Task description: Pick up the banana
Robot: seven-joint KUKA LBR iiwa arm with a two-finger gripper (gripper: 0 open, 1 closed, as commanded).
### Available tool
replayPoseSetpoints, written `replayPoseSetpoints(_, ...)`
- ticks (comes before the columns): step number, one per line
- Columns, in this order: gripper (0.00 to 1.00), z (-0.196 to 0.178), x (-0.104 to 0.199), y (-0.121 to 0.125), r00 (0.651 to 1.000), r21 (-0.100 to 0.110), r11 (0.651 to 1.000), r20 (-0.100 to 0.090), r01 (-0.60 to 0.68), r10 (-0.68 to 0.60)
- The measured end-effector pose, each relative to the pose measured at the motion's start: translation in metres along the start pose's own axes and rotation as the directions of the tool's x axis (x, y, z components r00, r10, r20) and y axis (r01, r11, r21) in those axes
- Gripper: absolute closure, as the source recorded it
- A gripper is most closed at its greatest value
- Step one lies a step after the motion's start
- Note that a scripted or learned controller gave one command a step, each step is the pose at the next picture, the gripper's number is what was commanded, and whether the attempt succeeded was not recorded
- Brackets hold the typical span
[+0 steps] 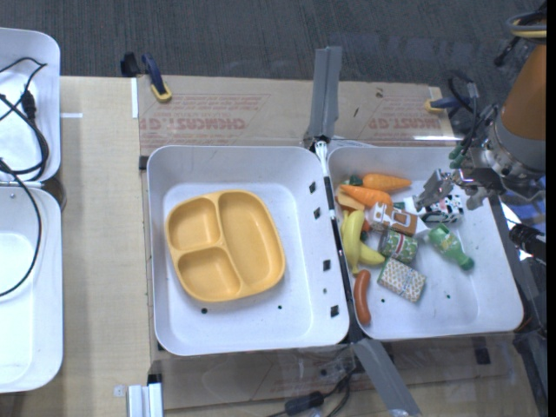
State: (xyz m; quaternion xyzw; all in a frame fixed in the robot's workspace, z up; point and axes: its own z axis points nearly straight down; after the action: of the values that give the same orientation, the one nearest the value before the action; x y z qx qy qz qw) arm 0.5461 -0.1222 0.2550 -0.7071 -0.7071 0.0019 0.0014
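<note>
Banana (354, 237) lies in the right bin (486, 311), against its left wall, long axis running roughly top to bottom of the camera view, a second yellow curve at its lower end. Neighbours crowd it: carrots (373, 189) just above, a small carton (395, 220) and a green can (398, 248) touching or nearly touching its right side, a sausage (361, 295) below, a patterned packet (401, 279) lower right, a green bottle (452, 247) further right. End effector (437, 196) hovers over the upper right part of this bin, well apart from the banana; whether it is released or clenched, cannot tell, the metal parts blur together, and nothing is seen held. Left bin (165, 320) carries a yellow divided tray (226, 244). Risks, as judged: the banana hugs the wall, so a descending finger could strike the rim or land on the divider between bins; the carton and can sit so close that a grasp could pinch a neighbour instead or drag it along; the curved skin may slip out of a shallow grip. Writing: red print on the cardboard (226, 122) over the table (95, 233) behind the bins, upside down from this view and not reliably legible; carton and can labels too small to read.
</note>
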Motion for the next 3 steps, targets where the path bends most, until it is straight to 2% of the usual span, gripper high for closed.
replayPoseSetpoints(1, 0.0, 0.065, 0.068, -0.001, 0.954, -0.001, 0.954, 0.0, 0.3, -0.3)
replayPoseSetpoints(2, 0.0, 0.164, 0.009, -0.009, 0.976, -0.004, 0.976, 0.002, 0.219, -0.219)
replayPoseSetpoints(3, 0.0, 0.165, 0.022, -0.068, 0.936, -0.001, 0.936, -0.002, 0.353, -0.353)
